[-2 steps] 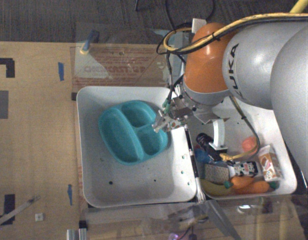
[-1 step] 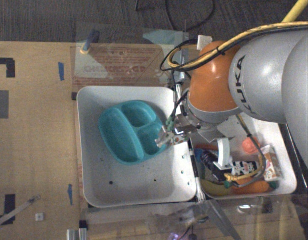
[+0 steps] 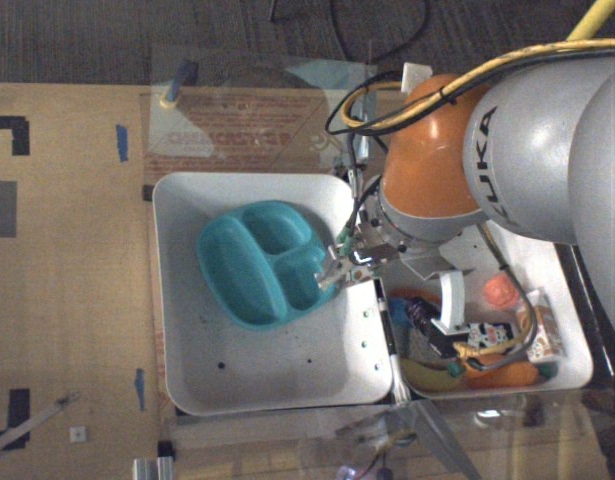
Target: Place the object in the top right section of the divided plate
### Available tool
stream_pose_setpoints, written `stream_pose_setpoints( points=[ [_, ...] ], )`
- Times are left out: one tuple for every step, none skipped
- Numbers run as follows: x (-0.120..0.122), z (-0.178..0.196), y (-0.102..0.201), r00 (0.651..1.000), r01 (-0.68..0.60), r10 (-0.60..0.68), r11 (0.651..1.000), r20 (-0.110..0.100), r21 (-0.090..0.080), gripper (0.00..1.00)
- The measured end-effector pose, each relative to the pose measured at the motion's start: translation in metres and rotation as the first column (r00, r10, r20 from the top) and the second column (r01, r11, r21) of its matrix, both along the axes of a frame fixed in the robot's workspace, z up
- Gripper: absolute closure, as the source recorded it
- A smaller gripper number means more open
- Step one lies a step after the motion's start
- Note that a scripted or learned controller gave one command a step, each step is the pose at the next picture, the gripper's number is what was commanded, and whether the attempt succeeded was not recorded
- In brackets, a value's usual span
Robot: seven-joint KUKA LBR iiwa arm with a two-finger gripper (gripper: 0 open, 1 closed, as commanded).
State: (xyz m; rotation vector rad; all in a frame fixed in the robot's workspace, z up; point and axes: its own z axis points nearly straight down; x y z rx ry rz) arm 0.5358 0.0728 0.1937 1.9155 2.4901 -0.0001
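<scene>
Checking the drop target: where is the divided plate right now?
The teal divided plate lies in the left white bin, toward its upper part, with the gripper at the plate's right edge.

Single fixed camera, mounted above the table (image 3: pixel 67 268) and looking down at a slant. Both white bins fall within the field: the left bin (image 3: pixel 187 368) lies near the centre of the frame, the right bin (image 3: pixel 572 353) toward the lower right. The arm (image 3: pixel 527 138) enters from the right and, being nearer the lens, looms large across the upper right. Dark carpet (image 3: pixel 137 18) beyond the table's far edge fills the top strip. The view is moderately close.
</scene>
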Motion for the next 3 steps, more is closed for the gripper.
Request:
stream_pose_setpoints(
  points=[
    [0.000,0.000,0.001,1.000,-0.001,0.001,1.000,0.000,0.000,0.00],
    [0.001,0.010,-0.003,1.000,0.006,-0.006,1.000,0.003,0.000,1.00],
    [0.003,0.020,-0.005,1.000,0.012,-0.012,1.000,0.006,0.001,1.00]
  ],
)
